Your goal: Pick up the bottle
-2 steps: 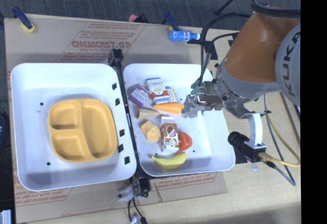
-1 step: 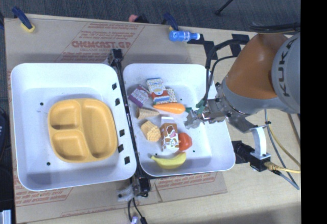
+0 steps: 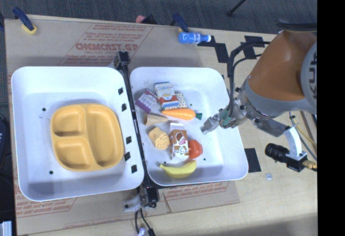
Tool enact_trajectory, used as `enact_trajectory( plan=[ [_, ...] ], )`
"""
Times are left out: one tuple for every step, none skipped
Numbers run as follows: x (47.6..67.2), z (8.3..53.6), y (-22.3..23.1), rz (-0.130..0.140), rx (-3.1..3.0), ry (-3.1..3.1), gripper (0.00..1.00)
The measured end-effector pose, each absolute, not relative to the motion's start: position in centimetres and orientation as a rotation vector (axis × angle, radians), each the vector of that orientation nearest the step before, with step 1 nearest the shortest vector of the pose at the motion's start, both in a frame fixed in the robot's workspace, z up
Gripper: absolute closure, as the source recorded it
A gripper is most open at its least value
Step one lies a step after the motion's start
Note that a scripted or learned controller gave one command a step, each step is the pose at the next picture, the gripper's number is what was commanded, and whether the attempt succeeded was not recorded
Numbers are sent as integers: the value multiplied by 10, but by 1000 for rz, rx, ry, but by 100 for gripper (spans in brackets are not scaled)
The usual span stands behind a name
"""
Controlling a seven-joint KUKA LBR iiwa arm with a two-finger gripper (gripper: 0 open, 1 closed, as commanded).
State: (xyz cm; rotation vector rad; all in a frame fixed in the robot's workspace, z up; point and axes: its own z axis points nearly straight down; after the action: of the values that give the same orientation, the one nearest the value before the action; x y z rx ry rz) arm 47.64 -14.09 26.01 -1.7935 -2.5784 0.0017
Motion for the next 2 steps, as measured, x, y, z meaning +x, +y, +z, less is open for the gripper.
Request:
enact_trajectory(
  plan=[
    [477,284,-71,1,-1558,-2728,100],
    [476,191,-86,3,-1547,-2729,100]
  ],
)
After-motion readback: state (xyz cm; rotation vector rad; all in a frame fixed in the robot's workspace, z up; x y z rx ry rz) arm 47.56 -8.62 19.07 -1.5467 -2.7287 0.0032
